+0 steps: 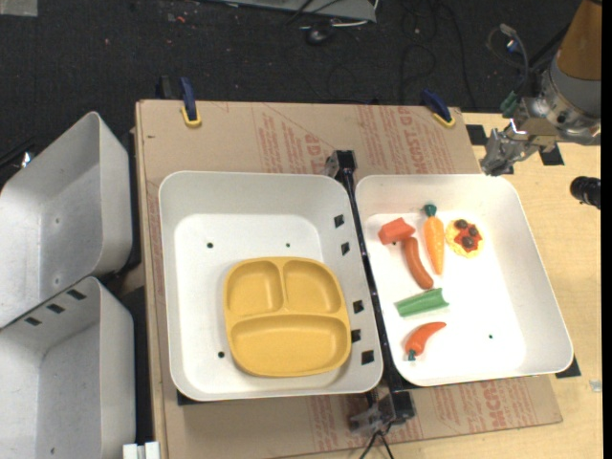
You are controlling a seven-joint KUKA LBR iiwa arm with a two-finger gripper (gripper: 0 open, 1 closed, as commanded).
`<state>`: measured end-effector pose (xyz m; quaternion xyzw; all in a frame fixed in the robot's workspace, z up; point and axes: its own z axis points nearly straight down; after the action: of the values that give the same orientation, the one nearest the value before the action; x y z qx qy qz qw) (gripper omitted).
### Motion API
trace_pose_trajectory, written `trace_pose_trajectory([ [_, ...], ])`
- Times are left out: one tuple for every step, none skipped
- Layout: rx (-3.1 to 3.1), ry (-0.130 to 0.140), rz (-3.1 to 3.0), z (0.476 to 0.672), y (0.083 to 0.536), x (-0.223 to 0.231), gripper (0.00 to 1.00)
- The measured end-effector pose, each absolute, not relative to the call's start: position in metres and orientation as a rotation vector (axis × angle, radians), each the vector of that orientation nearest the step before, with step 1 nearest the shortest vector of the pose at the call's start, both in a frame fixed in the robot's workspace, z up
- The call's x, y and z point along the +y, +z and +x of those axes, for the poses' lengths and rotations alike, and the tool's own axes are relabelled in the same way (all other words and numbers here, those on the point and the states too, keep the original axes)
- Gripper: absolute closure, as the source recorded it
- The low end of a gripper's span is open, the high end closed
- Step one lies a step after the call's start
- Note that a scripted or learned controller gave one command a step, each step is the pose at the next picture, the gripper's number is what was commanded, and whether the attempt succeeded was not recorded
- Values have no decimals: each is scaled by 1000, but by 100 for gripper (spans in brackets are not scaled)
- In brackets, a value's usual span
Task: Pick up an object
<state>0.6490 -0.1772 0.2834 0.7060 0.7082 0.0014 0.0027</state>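
A cardboard-topped bench (287, 127) over a dark floor bears two white bins. The left bin (182, 256) holds a yellow divided plate (285, 316). The right bin (535, 295) holds toy food: a carrot (434, 242), a sausage (417, 262), a green piece (422, 302), a red chilli (423, 337) and a small pizza (465, 237). The gripper (499, 153) hangs above that bin's far right corner; whether it is open I cannot tell. The carrot lies nearest, toward the bin's middle, its long axis running near to far.

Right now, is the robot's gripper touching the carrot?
Apart. The camera view shows the gripper near the right bin's far corner, with bare white bin floor between it and the carrot.
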Motion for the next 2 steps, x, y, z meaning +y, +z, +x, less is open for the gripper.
trace_pose_trajectory([
  [2230, 2, 2215, 641, 287, -126, 100],
  [2231, -1, 2216, 626, 268, -73, 100],
])
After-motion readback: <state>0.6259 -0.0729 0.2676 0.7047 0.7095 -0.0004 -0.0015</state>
